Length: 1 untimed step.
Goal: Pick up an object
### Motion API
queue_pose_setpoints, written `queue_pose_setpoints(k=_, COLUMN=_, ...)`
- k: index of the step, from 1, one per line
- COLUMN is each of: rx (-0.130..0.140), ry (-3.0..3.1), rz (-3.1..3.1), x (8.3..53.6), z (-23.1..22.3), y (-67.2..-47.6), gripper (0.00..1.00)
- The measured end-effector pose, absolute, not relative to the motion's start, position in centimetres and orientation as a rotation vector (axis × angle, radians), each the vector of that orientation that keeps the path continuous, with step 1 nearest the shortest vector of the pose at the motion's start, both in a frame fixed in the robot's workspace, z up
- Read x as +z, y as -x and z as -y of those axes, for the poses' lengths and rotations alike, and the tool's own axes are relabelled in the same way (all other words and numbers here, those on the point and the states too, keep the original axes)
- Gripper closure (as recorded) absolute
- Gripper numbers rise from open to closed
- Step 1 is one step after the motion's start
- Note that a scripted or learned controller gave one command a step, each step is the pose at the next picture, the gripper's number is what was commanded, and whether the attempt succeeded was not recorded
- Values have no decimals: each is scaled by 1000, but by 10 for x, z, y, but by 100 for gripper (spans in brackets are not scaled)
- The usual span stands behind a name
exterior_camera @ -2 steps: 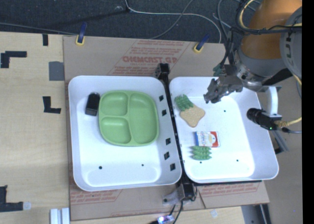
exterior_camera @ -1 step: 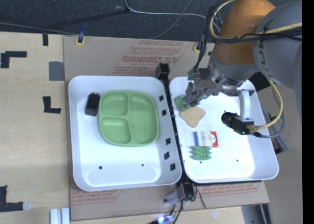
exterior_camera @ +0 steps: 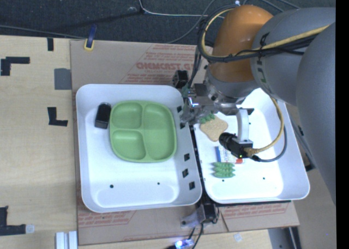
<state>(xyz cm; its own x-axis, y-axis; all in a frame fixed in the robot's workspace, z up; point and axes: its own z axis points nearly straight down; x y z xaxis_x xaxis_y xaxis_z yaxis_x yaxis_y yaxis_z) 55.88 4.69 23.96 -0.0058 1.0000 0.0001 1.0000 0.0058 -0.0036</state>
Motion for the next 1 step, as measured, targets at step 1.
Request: queue_pose_setpoints(k=1, rx=3, ry=2214, rz=2226, x=237, z=-91, y=-546, gripper=100)
